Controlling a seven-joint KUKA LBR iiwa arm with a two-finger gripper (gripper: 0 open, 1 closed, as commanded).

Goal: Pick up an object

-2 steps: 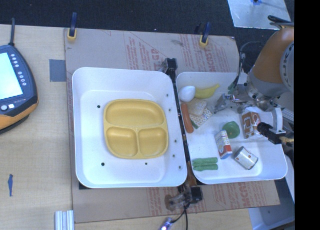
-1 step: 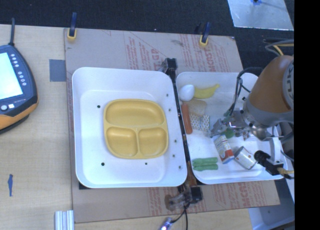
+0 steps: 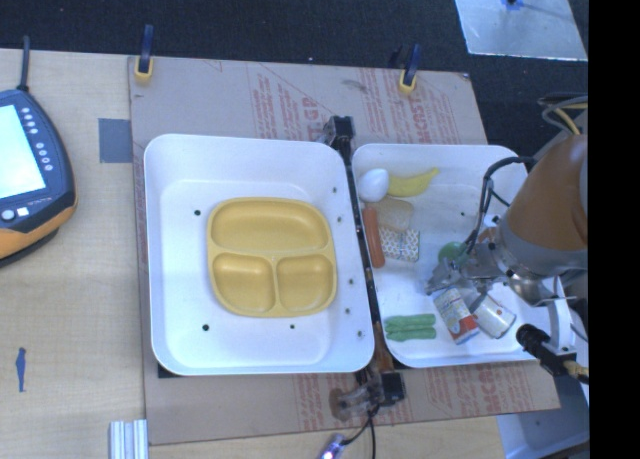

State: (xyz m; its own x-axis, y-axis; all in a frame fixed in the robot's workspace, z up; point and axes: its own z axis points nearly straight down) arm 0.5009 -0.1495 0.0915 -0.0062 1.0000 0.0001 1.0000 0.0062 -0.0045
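The right bin (image 3: 440, 159) holds a white egg (image 3: 373, 184), a yellow banana (image 3: 413, 182), an orange carrot stick (image 3: 373, 237), a white patterned packet (image 3: 401, 244), a green pea pod (image 3: 410, 327) and a small can with a red and white label (image 3: 458, 313). My gripper (image 3: 455, 274) hangs low over the bin's right half, just above the can and beside a green item (image 3: 452, 250). The arm's grey and orange wrist (image 3: 548, 207) comes in from the right.
The left bin (image 3: 175, 247) bears a yellow three-compartment plate (image 3: 271, 254). A teach pendant (image 3: 30, 172) lies on the bench at far left. Clamps (image 3: 145, 57) hold the cardboard sheet at the back. Cables run along the arm on the right.
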